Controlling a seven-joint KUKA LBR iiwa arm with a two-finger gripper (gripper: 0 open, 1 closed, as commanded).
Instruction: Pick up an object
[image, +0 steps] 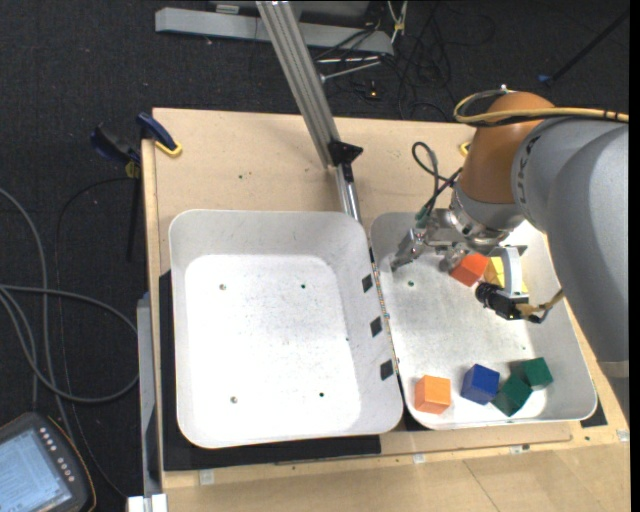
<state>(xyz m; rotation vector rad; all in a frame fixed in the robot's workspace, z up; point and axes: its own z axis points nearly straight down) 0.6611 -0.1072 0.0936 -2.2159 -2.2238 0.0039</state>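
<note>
Touching claw (478, 262) — orange-red block (467, 269)

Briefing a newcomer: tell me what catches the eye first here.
The big grey arm with its orange band reaches in from the right over the right white bin. Along that bin's near edge sit an orange cube, a blue cube and two green blocks. An orange-red block lies below the wrist.

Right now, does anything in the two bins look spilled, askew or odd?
Nothing looks spilled or damaged. The orange cube, blue cube and two green blocks sit bunched at the right bin's near edge. Another orange block lies under the gripper.
</note>
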